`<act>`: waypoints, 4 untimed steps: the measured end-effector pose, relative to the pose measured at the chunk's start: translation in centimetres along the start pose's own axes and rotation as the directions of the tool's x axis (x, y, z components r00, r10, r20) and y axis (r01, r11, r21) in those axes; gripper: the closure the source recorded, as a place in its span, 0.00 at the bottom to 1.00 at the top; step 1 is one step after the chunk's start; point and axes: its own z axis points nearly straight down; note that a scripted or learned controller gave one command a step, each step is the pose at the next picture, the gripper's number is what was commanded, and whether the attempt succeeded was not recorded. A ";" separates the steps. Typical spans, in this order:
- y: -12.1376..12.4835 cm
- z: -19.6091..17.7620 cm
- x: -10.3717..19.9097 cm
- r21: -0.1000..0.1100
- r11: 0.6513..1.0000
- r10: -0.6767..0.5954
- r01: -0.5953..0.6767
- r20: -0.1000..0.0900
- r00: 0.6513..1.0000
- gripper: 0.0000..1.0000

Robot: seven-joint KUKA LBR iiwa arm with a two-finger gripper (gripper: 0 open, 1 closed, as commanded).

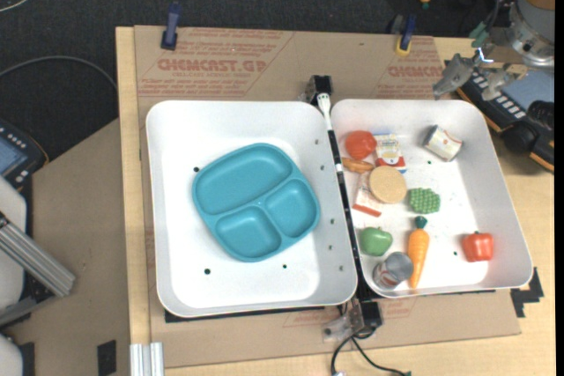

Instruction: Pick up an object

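Note:
The right bin (502, 189) holds several small toy foods. Among them are a red tomato (359, 143), a tan round disc (387, 185), a green knobbly piece (424, 200), an orange carrot (417, 251), a green apple-like piece (376, 240), a red pepper (477, 247), a grey round item (394, 269) and a small white carton (442, 142). My gripper (476, 75) hangs above the bin's back right edge, beyond the white carton. It is open and nothing is between its fingers.
A teal divided plate (256, 202) lies in the left bin (167, 189). A black clip (321, 88) sits where the bins meet at the back. Dark equipment (529, 123) lies right of the right bin. Blue and yellow clamps hold the cardboard at the back.

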 end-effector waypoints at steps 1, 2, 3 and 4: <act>-2.0 14.4 0.6 0.012 1.000 0.001 -0.001 -0.004 1.000 0.00; 0.1 10.2 7.3 -0.005 1.000 -0.005 0.005 0.001 1.000 0.00; -1.5 14.8 6.7 0.005 1.000 0.001 -0.001 -0.003 1.000 0.00; -1.9 15.6 7.2 0.004 1.000 0.000 0.000 0.001 1.000 0.00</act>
